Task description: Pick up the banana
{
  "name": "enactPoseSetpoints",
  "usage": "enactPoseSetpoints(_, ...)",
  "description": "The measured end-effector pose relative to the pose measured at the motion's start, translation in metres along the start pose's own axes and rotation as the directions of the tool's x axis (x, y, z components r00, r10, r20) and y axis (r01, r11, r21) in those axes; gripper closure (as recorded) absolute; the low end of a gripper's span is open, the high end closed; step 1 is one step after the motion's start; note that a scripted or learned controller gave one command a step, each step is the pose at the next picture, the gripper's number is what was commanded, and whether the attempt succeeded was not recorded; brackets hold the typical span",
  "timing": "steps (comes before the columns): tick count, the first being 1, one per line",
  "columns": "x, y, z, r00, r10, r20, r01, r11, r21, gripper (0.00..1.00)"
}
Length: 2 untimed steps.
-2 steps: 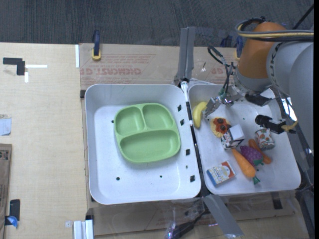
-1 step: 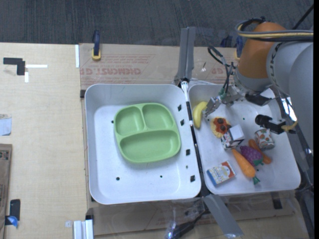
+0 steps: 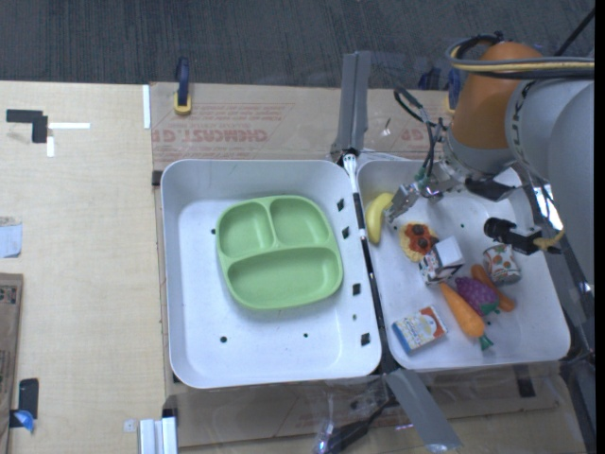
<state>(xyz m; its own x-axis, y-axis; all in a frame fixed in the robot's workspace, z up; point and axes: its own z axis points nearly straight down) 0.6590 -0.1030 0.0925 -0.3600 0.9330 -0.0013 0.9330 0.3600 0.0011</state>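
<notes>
Two white bins sit side by side on my wooden bench (image 3: 76,253), the left bin (image 3: 180,282) carrying a green divided plate (image 3: 280,251). I see the banana (image 3: 378,217) in the right bin (image 3: 539,339), lying against its left wall near the far corner. My claw (image 3: 408,200) hangs just right of the banana; whether it is spread or pressed together, I cannot tell. Nearer me lie a carrot (image 3: 461,311), purple grapes (image 3: 477,291) and a small carton (image 3: 419,330).

Grey arm (image 3: 558,112) from right, pincer (image 3: 408,200) low, angled leftward.
</notes>
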Motion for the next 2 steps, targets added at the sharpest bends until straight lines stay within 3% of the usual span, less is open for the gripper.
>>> enactPoseSetpoints(2, 0.0, 0.0, 0.0, 1.0, 0.0, 0.0, 0.0, 1.0, 0.0, 0.0)
